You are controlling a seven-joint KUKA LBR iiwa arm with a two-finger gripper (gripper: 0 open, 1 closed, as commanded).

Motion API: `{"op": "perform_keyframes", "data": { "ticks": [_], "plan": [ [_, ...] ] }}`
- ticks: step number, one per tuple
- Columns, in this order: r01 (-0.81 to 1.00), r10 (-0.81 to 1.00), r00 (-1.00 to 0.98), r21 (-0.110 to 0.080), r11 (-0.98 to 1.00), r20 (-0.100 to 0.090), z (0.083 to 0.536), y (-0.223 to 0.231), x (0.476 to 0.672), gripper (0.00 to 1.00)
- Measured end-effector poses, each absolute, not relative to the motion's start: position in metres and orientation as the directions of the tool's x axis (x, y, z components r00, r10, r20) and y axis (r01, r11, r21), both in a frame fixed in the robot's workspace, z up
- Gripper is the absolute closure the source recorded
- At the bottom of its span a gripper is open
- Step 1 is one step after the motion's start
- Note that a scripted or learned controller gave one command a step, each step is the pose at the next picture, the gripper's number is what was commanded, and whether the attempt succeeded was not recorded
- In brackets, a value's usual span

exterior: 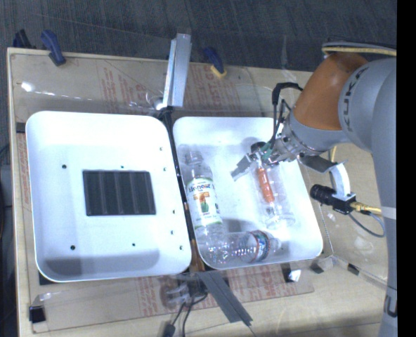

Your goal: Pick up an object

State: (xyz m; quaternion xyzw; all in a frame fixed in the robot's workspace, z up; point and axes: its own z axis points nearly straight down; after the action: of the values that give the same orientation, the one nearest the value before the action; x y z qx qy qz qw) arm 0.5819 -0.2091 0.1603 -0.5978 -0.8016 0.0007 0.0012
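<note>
My gripper (254, 163) is low in the right bin (303, 220), at its upper middle, over the top end of a clear bottle with an orange label (267, 188). That bottle lies lengthwise along the bin's right side. A clear bottle with a white, green and orange label (202, 198) lies along the bin's left wall. A third clear bottle (239, 247) rests across the front of the bin. The wrist hides where the gripper meets the orange-label bottle.
The left bin (53, 153) holds a flat black ribbed panel (119, 192) at its centre. A metal bar (176, 69) stands at the back between the bins. Blue clamps (53, 46) grip the bench's far edge.
</note>
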Motion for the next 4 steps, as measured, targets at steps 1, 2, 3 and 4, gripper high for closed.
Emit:
{"op": "perform_keyframes", "data": {
  "ticks": [1, 2, 3, 4],
  "plan": [
    [0.988, 0.988, -0.157, -0.004, 0.157, 0.004, 0.098, -0.207, 0.555, 0.0],
    [0.975, 0.975, -0.223, -0.001, 0.223, 0.0, 0.166, -0.211, 0.579, 0.0],
    [0.985, 0.985, -0.171, -0.005, 0.171, 0.006, 0.097, -0.207, 0.577, 0.0],
    [0.974, 0.974, -0.226, -0.001, 0.226, 0.0, 0.19, -0.211, 0.579, 0.0]
  ]
}}
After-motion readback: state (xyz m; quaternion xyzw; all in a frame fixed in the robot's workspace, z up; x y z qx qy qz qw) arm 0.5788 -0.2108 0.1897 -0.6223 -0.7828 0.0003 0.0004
